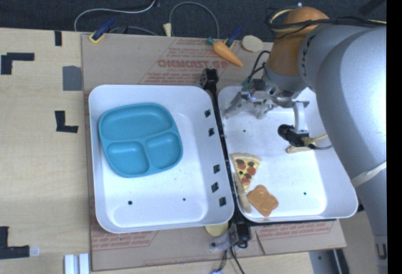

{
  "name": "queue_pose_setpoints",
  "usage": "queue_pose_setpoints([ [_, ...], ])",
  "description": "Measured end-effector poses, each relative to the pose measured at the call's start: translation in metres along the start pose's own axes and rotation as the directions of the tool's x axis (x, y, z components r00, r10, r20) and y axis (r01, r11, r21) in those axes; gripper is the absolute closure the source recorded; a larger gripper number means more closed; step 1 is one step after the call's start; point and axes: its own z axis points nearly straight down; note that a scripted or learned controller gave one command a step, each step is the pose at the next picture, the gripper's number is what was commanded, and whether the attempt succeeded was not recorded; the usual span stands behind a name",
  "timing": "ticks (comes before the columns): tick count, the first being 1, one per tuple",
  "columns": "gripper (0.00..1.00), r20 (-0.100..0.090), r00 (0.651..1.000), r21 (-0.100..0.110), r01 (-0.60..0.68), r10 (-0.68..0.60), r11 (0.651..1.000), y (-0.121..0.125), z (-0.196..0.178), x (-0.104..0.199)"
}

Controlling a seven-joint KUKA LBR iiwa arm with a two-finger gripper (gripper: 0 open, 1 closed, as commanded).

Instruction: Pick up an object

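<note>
My gripper [250, 103] hangs over the far left corner of the right bin [314, 200], pointing down and to the left. Nothing shows in its grasp. A toy pizza slice [245, 169] lies against the right bin's left wall, nearer the front. Just below it sits an orange-brown nugget-shaped toy [262, 199]. Both are well apart from the gripper, toward the bin's front. A blue divided plate [139, 139] rests in the left bin [157, 213].
A toy carrot [227, 53] and a small beige piece [251, 43] lie on the cardboard behind the bins. Black clips run along the divider [217, 141] between the bins. The bulky grey arm [352, 90] covers the right bin's far right side.
</note>
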Motion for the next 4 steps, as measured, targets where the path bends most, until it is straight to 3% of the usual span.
queue_pose_setpoints([
  [1, 0.0, -0.001, 1.0, 0.001, -0.005, 0.005, 1.0, -0.083, -0.003, 0.001],
  [2, 0.0, -0.001, 1.0, -0.004, -0.001, 0.001, 1.0, -0.031, 0.0, -0.004],
  [3, 0.0, 0.001, 1.0, 0.001, 0.0, 0.0, 1.0, 0.0, 0.0, 0.001],
  [4, 0.0, 0.001, 1.0, -0.005, -0.006, 0.006, 1.0, -0.065, -0.07, -0.025],
])
